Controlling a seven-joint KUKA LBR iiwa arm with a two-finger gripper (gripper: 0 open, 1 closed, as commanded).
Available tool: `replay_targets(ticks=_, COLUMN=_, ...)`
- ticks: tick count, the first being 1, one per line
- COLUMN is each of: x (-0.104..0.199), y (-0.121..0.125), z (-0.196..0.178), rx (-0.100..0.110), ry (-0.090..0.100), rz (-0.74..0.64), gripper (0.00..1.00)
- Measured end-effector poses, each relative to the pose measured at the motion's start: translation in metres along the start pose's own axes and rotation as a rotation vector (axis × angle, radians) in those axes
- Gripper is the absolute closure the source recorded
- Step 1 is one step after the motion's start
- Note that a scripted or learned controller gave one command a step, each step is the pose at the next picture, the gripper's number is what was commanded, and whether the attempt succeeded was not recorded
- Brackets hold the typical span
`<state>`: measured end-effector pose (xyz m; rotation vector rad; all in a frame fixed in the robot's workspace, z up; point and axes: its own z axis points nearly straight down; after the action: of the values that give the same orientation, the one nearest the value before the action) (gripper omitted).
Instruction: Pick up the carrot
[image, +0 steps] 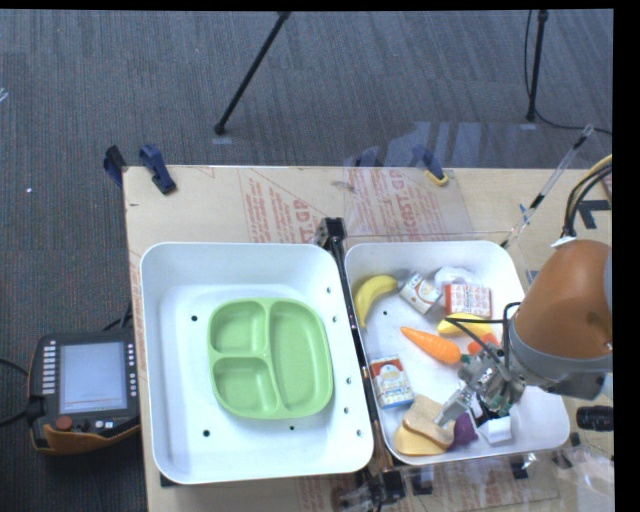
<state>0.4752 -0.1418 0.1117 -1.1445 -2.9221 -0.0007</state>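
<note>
The carrot (431, 344) is lying just far-left of the gripper (466, 398), its long axis running left-right; the gripper's opening cannot be told.

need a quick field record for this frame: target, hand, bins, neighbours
target: carrot, lying in the right bin, not held
hand: hand low over the right bin's near side, beside the carrot, apart from it
left bin: left bin holds a green divided plate
carrot neighbours: banana to its left, small carton below it
grasp state: cannot tell
</note>
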Motion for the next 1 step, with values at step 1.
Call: replay_targets(ticks=1, x=-0.0482, y=0.0229, z=0.0251, rx=0.0, ry=-0.001, rz=0.127, gripper=0.0)
